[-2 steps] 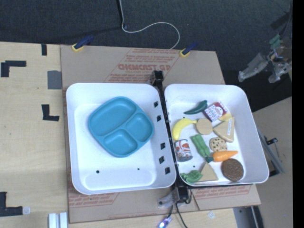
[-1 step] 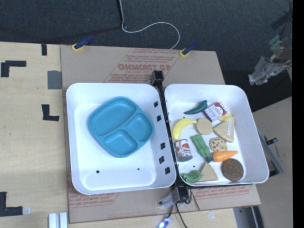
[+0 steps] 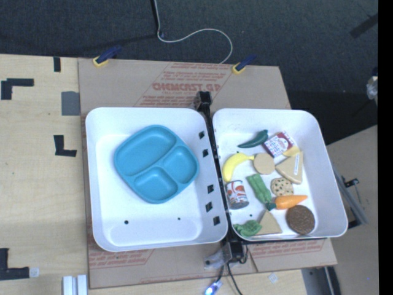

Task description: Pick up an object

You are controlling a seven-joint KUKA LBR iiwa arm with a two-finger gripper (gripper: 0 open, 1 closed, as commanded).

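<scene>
Operator, you are looking at toy food lying loose in the right bin, including a banana, carrot and cookie, while a blue plate is sitting in the left bin; the claw's state I cannot tell

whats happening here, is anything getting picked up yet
Nothing is being handled at this moment. The left bin holds a blue divided plate, lying flat. The right bin holds a cluster of toy food, including a banana, a carrot, a green pepper, a small can and a brown cookie. All of it lies on the bin floor, so the pick has not begun.
</scene>
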